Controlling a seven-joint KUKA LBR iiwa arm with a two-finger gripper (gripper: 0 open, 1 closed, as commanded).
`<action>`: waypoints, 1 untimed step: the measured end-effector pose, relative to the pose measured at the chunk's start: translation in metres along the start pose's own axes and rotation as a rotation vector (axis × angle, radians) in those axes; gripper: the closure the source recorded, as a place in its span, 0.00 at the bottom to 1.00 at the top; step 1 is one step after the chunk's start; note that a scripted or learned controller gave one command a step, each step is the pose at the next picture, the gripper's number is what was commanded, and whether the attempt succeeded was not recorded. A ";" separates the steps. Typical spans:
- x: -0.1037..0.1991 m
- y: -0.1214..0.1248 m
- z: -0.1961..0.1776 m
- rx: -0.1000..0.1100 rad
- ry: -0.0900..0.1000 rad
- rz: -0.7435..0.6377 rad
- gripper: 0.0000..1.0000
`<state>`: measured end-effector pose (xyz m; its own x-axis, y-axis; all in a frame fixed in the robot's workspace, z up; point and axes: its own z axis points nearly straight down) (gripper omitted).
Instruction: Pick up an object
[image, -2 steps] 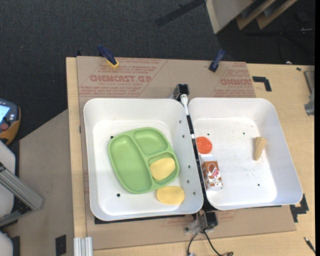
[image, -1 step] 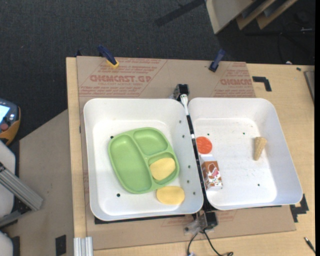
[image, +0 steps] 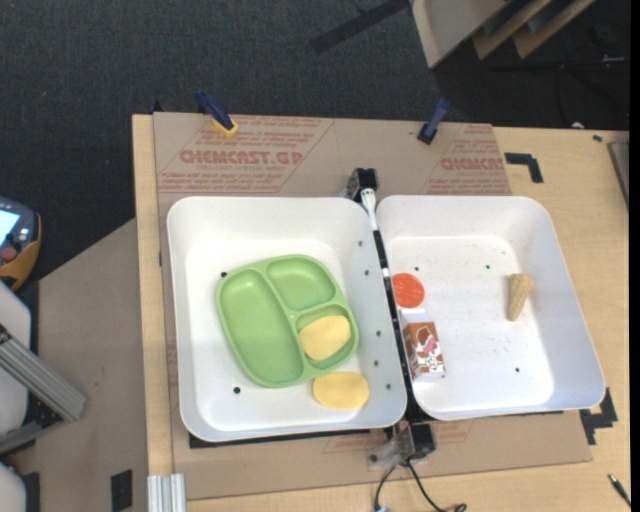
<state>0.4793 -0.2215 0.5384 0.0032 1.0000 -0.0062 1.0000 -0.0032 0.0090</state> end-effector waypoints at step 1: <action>-0.002 0.039 0.004 0.004 0.002 -0.005 1.00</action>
<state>0.5186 -0.2239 0.5352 -0.0017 1.0000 -0.0045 1.0000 0.0017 0.0052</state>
